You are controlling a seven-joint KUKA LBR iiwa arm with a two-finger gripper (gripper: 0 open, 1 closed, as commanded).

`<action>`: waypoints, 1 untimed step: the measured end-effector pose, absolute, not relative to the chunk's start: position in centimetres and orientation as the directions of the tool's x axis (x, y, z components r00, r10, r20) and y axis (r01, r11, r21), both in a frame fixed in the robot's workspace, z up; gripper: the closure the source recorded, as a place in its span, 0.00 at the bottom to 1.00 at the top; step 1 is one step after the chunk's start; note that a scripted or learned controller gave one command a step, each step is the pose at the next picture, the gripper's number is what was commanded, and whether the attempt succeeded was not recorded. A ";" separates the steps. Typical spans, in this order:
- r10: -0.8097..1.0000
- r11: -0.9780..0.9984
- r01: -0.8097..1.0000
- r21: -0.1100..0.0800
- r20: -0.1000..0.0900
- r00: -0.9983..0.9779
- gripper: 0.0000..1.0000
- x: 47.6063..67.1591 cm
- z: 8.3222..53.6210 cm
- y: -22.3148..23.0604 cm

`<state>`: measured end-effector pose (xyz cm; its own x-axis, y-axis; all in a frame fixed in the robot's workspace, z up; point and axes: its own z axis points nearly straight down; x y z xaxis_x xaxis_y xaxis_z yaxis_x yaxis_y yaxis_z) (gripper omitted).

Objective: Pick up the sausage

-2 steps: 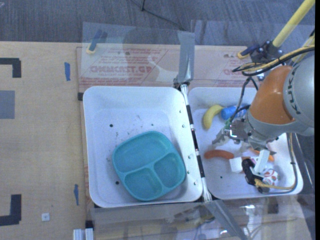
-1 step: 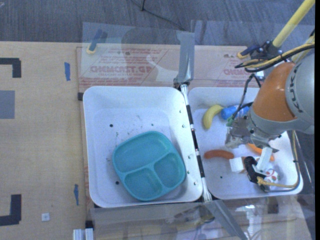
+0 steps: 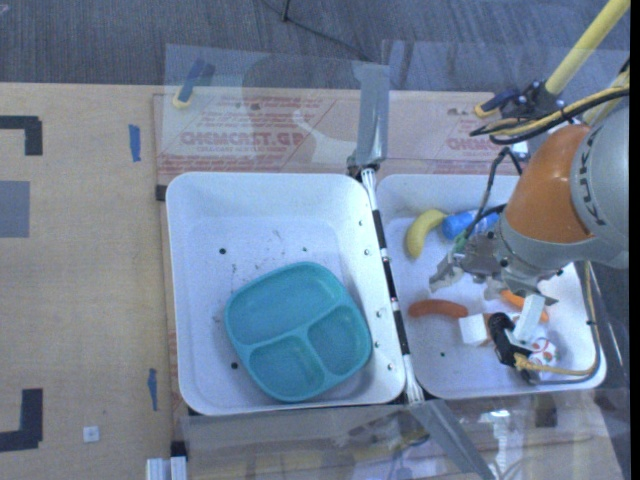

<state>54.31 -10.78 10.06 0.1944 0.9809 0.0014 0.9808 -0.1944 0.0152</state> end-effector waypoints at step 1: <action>0.994 -0.113 0.994 0.013 0.002 0.112 0.00 51.1 9.0 -10.6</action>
<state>51.13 -10.58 8.96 0.1125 0.9937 0.0019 0.9936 -0.1125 0.0132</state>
